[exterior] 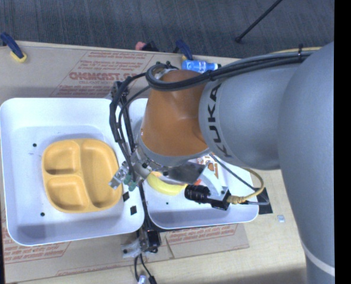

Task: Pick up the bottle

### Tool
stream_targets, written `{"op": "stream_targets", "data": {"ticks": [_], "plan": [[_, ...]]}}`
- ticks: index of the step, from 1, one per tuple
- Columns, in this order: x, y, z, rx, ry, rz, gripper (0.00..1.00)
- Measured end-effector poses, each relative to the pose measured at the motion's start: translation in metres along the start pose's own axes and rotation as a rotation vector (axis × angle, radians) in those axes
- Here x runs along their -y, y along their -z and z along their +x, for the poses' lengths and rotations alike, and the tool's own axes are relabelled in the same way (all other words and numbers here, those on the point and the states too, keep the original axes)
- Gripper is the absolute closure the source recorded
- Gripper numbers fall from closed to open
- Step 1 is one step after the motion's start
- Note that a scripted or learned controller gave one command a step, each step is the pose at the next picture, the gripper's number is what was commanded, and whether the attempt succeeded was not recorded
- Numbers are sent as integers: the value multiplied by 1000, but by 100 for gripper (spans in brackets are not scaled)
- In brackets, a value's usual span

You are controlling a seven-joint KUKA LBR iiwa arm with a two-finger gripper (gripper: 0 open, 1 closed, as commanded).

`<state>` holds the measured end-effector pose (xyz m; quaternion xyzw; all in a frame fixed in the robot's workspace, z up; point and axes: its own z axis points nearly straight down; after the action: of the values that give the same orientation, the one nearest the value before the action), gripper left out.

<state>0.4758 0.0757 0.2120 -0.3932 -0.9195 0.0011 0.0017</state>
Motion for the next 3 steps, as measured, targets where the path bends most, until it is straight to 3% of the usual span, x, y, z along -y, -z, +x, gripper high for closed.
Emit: {"op": "stream_targets", "data": {"ticks": [1,2,3], "plan": [[27,72,-40,3,215,-2,100],[-20,141,-28,5,466,-3,100],[-30,18,11,1,586,0,100]]}}
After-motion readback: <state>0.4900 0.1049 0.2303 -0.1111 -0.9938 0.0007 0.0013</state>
